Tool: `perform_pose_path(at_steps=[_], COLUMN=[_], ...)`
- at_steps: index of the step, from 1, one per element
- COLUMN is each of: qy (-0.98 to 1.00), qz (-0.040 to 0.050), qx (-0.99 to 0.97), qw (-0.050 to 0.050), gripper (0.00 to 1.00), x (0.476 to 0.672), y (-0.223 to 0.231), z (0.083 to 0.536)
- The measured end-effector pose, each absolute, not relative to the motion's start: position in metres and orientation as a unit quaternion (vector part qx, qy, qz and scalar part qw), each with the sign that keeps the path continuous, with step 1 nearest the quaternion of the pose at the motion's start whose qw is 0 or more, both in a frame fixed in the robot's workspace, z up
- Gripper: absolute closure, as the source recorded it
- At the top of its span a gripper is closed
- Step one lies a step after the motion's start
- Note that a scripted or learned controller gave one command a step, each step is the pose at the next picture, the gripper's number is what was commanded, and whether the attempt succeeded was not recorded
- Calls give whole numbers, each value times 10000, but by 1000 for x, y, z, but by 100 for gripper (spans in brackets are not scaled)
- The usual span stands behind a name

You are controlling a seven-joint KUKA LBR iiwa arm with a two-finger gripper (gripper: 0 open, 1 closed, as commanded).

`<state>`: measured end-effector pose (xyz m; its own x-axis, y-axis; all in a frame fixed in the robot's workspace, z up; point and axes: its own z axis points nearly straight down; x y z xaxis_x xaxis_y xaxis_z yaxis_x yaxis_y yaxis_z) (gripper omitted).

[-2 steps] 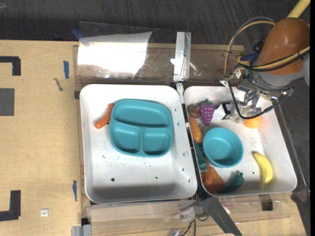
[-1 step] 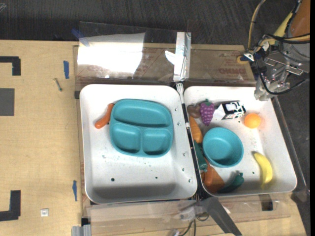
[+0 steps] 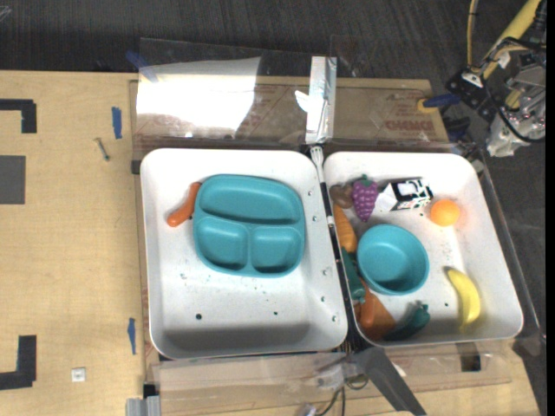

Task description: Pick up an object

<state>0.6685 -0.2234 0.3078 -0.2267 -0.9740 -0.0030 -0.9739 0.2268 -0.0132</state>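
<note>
Lower right of the frame: right bin [image 3: 499, 232] holds 1 banana [image 3: 465, 295], 1 teal bowl [image 3: 393, 259], 1 orange ball [image 3: 444, 212] and purple grapes [image 3: 364, 198]. Left bin [image 3: 165, 258] holds 1 teal divided plate [image 3: 248, 224]. Claw [image 3: 520, 120], upper right, is clear of both bins; state cannot be determined. Judged: no object lifted, pick not begun

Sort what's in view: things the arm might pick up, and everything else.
Could be picked:
banana
orange
grapes
teal bowl
carrot
divided tray
orange piece beside the tray

Just there:
left bin
right bin
cables
</note>
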Motion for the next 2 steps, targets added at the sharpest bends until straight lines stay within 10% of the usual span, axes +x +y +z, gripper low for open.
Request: perform_pose_path(at_steps=[1, 2], qy=[7436, 7260], qz=[25, -63], qx=[-6687, -6877], qw=[19, 50], gripper=[100, 100], x=[667, 668], y=[-175, -225], z=[221, 309])
